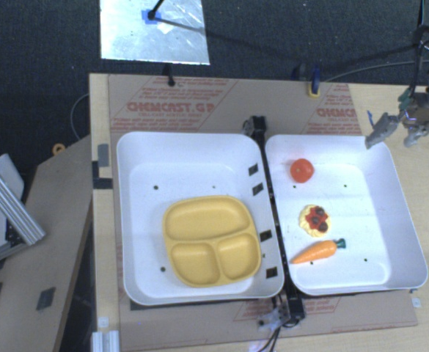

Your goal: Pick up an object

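The right bin holds three small things. A red tomato lies near its back left. Below it sits a yellow round pastry with dark red topping. An orange carrot with a green stem lies just in front of the pastry. My gripper hangs above the bin's back right corner, well apart from all three. It is open, with nothing between its fingers.
The left bin holds a yellow three-compartment tray. A black divider runs between the bins. Cardboard lies under both. A silver sheet lies beyond the bench, and cables cross the top right.
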Available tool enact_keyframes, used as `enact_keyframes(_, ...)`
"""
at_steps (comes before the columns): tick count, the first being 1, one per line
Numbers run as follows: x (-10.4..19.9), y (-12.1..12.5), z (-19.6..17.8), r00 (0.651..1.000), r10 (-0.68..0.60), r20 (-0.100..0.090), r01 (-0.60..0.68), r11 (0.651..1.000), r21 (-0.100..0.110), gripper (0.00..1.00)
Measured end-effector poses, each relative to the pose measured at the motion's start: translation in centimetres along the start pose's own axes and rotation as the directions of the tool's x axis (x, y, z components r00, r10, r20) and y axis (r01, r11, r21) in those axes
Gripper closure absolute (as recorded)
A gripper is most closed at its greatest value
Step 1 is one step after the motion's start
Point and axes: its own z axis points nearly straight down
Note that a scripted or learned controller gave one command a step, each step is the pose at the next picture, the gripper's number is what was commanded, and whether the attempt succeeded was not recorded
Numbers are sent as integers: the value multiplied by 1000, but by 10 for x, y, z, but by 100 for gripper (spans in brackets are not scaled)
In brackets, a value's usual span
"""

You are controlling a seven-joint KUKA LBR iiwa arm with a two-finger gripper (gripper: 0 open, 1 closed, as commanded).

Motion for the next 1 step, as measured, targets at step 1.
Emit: enact_keyframes(1,1,2,-7,1000,-3,2,3,1000,-10,0)
